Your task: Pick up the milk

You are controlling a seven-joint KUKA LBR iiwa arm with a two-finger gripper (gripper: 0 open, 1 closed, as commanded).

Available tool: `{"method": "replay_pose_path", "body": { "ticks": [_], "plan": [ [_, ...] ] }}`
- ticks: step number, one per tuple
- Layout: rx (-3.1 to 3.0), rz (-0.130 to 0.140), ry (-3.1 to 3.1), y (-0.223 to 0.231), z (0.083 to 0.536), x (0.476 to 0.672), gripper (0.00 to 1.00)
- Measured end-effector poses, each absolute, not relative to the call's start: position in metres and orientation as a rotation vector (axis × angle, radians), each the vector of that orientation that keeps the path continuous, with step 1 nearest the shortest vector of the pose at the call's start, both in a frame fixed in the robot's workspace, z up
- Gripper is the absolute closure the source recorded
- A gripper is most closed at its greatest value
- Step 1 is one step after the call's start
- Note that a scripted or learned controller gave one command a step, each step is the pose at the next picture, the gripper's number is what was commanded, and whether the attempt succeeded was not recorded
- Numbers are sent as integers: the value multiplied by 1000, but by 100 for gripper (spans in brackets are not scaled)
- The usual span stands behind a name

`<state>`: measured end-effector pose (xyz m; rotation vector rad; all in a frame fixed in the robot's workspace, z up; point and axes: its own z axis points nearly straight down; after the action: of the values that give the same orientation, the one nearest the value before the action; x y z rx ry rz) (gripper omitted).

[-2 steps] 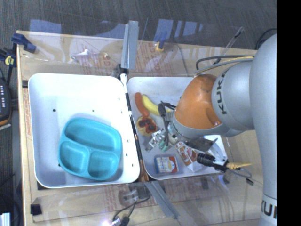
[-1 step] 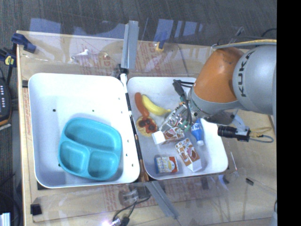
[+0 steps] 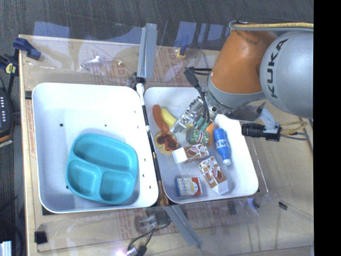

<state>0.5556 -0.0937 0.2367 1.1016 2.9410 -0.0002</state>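
Arm (image 3: pixel 266 63): grey and orange, reaching over the right bin (image 3: pixel 248 169).
Left bin (image 3: pixel 48 116): holds a blue divided tray (image 3: pixel 102 168).
Milk (image 3: pixel 214 175): carton lying near the right bin's front, beside the blue bottle (image 3: pixel 221 145).
Hand (image 3: pixel 198 122): low among the food; grip state cannot be told.

Arm (image 3: pixel 256 68) in from right, pincer (image 3: pixel 193 120) angled down-left.

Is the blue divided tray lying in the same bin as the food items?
No, the blue divided tray lies alone in the left bin, while the food items sit in the right bin.
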Motion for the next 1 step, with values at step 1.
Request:
{"method": "replay_pose_path", "body": {
  "ticks": [1],
  "plan": [
    [442,-2,3106,-115,270,538,100]
  ]
}}
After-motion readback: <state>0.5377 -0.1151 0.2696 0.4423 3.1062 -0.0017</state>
